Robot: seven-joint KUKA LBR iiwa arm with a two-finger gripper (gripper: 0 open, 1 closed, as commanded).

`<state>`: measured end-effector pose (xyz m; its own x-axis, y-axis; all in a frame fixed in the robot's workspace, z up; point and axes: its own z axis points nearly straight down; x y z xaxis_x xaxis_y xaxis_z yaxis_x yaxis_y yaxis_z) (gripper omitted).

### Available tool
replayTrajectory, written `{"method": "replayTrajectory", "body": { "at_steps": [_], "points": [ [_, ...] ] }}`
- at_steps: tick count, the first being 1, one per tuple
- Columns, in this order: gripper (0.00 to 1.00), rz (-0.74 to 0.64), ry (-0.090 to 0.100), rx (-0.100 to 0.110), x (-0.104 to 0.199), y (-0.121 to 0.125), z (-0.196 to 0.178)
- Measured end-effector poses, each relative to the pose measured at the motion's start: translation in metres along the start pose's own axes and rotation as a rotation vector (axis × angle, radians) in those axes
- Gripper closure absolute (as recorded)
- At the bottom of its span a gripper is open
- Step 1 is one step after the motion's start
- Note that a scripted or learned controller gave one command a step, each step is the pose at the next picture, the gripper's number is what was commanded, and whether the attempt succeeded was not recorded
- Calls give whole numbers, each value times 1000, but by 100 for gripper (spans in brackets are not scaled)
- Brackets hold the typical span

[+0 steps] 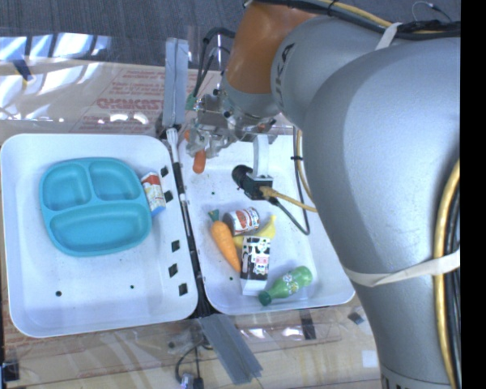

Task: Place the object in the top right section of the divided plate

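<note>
Two white bins are sitting side by side on the desk, a dark carpet lying beyond at twelve o'clock. Resting in the left bin are a blue divided plate and, at its three o'clock, a small can. Lying in the right bin are a carrot, a tin, a milk carton and a green bottle. The tool is hanging at that bin's eleven o'clock, gripping a small orange object.

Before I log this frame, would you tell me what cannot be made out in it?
- Gripper, camera view: the wrist hardware crowds it, so whether the small orange piece below it is held stays unclear.
- Right bin: the arm covers its right side.
- Can beside the blue divided plate: label too small to read.
</note>
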<state>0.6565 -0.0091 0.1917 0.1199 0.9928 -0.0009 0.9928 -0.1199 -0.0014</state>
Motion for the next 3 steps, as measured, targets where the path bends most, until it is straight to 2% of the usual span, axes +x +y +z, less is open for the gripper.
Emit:
{"method": "replayTrajectory", "body": {
  "at_steps": [1, 2, 3],
  "points": [
    [100, 235, 0, 1, 34, -4, 0],
    [100, 103, 2, -1, 107, -13, 0],
    [0, 103, 1, -1, 107, -13, 0]
  ]
}}
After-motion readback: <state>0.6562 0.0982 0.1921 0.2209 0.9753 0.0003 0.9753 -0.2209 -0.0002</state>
